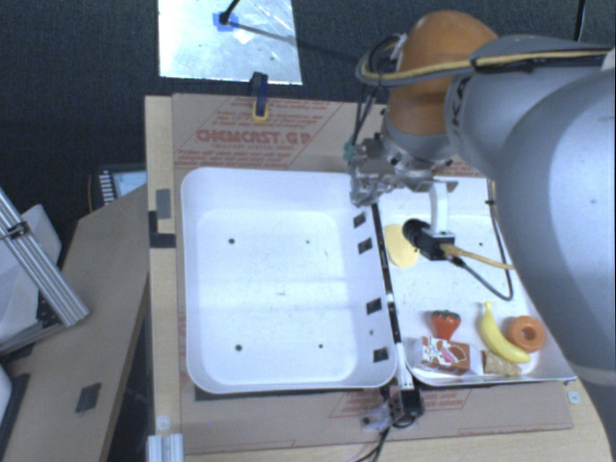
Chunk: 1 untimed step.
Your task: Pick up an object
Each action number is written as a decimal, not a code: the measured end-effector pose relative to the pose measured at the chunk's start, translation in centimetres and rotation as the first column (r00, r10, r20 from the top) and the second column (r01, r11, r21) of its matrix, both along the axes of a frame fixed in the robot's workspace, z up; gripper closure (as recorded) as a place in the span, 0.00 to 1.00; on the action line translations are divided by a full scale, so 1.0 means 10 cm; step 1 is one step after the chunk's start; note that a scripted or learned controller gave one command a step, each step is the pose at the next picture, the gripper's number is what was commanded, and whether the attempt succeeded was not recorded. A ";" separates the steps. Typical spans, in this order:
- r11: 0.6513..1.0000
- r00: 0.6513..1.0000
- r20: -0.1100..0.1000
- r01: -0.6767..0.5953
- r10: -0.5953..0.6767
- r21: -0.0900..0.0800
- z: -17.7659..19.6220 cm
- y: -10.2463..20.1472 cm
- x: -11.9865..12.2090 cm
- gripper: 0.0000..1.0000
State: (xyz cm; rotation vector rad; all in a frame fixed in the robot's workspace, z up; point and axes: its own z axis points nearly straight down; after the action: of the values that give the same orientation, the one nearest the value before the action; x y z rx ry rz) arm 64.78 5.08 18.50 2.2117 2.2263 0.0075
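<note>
My gripper [366, 191] hangs over the far end of the divider between the two bins, at the right bin's [472, 215] back left corner. Just in front of it a flat yellow round piece [398, 246] lies on the right bin's floor, partly covered by the arm's hardware. Along that bin's near edge lie a strawberry [445, 322], a banana [500, 335], an orange ring [526, 333], a red and white packet [445, 356] and a tan cracker [499, 364]. I see nothing in the gripper.
The left bin [202, 258] sits beside the right one on a cardboard sheet [250, 133]. The big grey arm covers the right bin's back and right side. A metal plate [231, 27] lies behind the bench.
</note>
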 end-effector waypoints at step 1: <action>1.000 1.000 0.004 -0.002 0.002 0.002 1.17 0.37 -0.28 1.00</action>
State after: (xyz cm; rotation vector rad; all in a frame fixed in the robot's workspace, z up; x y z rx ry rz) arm 61.98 8.80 30.22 2.2081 2.2277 0.0147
